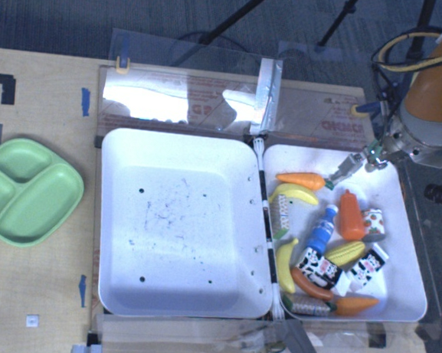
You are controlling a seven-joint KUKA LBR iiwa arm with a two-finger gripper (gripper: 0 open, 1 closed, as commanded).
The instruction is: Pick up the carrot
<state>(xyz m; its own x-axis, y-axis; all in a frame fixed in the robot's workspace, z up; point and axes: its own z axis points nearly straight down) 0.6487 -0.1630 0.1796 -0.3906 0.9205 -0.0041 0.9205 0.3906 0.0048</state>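
Observation:
The carrot (301,180) is orange with a green top at its right end. It lies across the far left part of the right bin (411,250), just above a yellow banana (296,194). My gripper (345,169) reaches down from the upper right, and its tip sits just right of the carrot's green top, close to it or touching it. Nothing is seen held in it. A second carrot-like orange piece (357,304) lies at the bin's near edge.
The right bin also holds an orange pepper-like piece (351,215), a blue bottle (322,230), another banana (285,265), a sausage (310,286) and cow-print cartons (319,270). The left bin (178,222) adjoins it. A green divided plate (24,191) lies far left.

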